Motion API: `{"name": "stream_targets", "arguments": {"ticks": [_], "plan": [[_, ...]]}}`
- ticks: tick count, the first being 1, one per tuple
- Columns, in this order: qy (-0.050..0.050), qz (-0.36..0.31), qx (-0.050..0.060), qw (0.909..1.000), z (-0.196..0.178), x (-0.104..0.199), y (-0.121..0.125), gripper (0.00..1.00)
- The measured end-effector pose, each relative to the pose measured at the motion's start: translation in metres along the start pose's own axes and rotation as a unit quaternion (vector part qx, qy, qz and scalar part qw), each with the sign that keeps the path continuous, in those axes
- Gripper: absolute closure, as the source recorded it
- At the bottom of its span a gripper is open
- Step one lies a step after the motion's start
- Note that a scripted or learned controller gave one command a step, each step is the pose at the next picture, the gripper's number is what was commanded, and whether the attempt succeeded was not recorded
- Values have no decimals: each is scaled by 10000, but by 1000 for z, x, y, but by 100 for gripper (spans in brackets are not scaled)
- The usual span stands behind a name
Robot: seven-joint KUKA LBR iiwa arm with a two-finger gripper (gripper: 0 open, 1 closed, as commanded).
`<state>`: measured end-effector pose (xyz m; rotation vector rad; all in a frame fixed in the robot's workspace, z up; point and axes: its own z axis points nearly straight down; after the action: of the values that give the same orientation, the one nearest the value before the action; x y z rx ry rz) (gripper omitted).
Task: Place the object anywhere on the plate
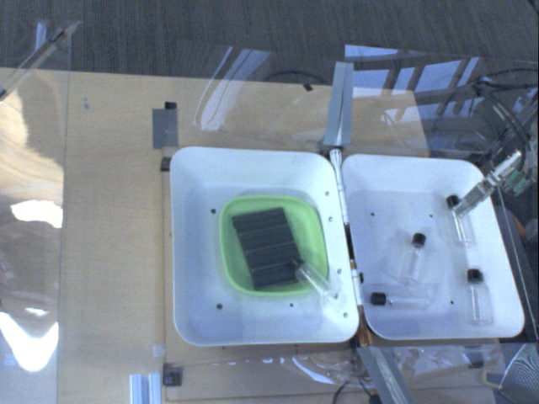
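Clear plastic vial [312,277] lies on its side at the lower right corner of the lime-green square plate [232,255]. One end is over the plate's rim and the other points toward the bin's corner. I cannot make out how much of it rests on the plate, because its see-through body blends into the green and the white. The plate sits in the middle of the left white bin [189,251]. A dark grey ridged slab [268,247] lies tilted across the plate's centre, and its lower right corner is just beside the vial.

My claw [478,190] reaches in at the upper right of the right white bin [387,183], well apart from the plate. Most of my arm is cut off by the frame's edge and lost among cables and glare. Whether the claw is apart or together I cannot tell. Its tip is right by the black cap of a clear capped vial [460,219], and I cannot judge whether they touch.

Three more black-capped clear vials lie in the same bin: one near the centre [413,257], one at the lower left [394,298] and one at the lower right [477,300]. Their glassy bodies are faint against the white floor.
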<state>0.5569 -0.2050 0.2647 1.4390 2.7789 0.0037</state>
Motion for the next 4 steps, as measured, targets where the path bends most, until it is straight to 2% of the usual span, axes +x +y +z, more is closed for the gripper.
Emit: {"name": "stream_targets", "arguments": {"ticks": [1, 2, 3, 4], "plan": [[-2, -748, 2, 9972, -35, 18, -27, 0], [-11, -1947, -3, 9809, -68, 31, -46, 0], [-12, -2999, -2, 9540, -85, 37, -55, 0], [-10, -2998, -2, 9540, -85, 37, -55, 0]]}}
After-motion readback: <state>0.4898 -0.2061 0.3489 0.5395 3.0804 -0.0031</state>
